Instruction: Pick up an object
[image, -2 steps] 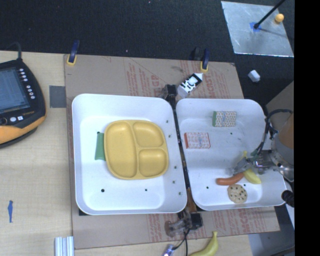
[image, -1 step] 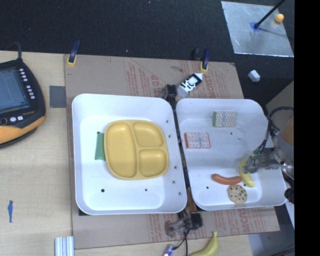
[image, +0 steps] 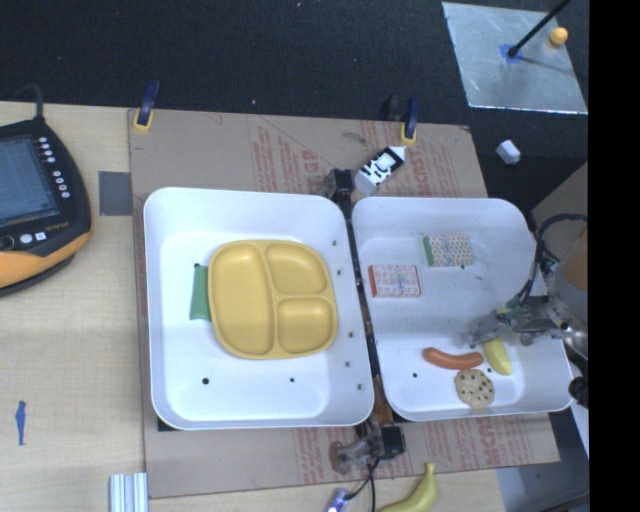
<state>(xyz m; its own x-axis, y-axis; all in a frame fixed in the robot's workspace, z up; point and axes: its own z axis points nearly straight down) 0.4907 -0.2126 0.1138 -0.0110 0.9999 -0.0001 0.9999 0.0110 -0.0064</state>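
The right bin (image: 450, 215) holds a red-orange sausage (image: 452, 357), a round speckled cookie (image: 474, 387), a small yellow banana-shaped piece (image: 498, 357) and two flat printed cards (image: 394, 281) (image: 448, 250). My gripper (image: 492, 328) reaches in from the right edge and hangs low over the bin's right side, just above the yellow piece and to the right of the sausage. Nothing shows as held. In the left bin (image: 170, 300) a yellow divided tray (image: 270, 297) lies over a green flat piece (image: 199, 292).
A teach pendant (image: 35, 205) lies on the bench at far left. A black-and-white tag (image: 381, 166) sits behind the bins and a yellow banana (image: 420, 491) in front of them. Clamps (image: 147, 104) hold the cardboard's back edge.
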